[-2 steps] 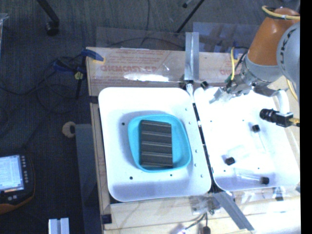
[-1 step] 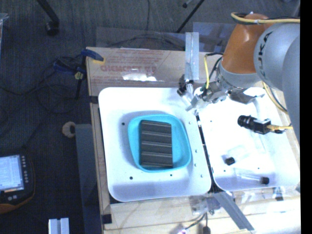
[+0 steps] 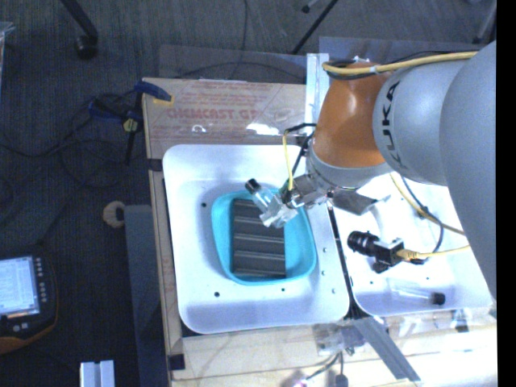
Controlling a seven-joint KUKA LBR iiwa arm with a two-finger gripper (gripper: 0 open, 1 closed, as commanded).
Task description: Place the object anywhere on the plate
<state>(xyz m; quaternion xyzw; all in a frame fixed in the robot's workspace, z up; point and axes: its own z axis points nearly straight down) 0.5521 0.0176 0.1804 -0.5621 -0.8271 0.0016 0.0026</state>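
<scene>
A blue plate (image 3: pixel 302 248) lies in the left white bin (image 3: pixel 189 216). A dark grey ribbed block (image 3: pixel 258 240) rests flat on the plate and covers most of its middle. My gripper (image 3: pixel 274 206) hangs over the plate's upper right part, just above the block's far right corner. A small clear piece with a black tip (image 3: pixel 255 189) sticks out from the gripper toward the upper left; whether it is a held thing or part of the gripper is unclear. The grey arm with its orange band (image 3: pixel 351 123) hides the far edge between the bins.
In the right white bin (image 3: pixel 476 297) a clear tube with a black cap (image 3: pixel 418 295) lies near the front edge. A cardboard sheet (image 3: pixel 218 115) lies behind the left bin, with a blue clamp (image 3: pixel 121 113) at its left corner.
</scene>
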